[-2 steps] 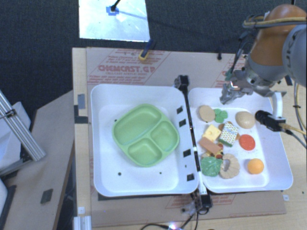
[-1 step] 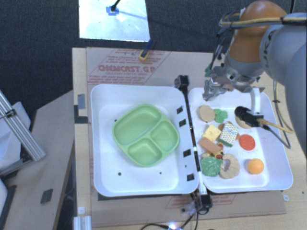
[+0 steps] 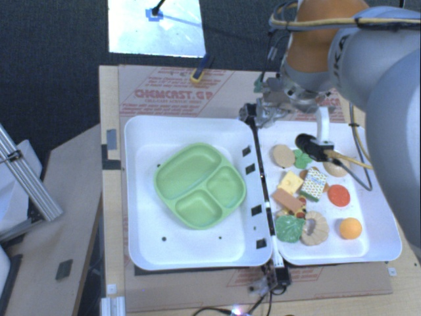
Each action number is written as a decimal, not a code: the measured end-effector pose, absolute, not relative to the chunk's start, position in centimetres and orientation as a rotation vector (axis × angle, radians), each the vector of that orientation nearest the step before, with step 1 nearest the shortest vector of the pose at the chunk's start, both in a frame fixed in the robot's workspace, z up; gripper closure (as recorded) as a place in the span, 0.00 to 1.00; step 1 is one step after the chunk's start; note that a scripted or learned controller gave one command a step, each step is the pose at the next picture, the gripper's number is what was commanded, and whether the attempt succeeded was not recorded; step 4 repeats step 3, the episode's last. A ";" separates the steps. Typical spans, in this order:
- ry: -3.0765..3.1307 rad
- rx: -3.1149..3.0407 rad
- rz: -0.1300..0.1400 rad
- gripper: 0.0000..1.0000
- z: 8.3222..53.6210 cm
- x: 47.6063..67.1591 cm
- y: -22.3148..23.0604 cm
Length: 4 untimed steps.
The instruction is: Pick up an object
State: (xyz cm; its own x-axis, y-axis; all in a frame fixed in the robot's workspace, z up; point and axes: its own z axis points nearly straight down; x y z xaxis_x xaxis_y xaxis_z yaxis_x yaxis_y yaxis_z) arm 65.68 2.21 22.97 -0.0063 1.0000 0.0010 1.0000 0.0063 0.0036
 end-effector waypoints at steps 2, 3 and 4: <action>2.221 2.219 0.004 1.00 22.8 66.5 4.7; 2.225 2.215 0.003 1.00 23.4 66.2 5.5; 2.225 2.215 0.003 1.00 23.4 66.2 5.5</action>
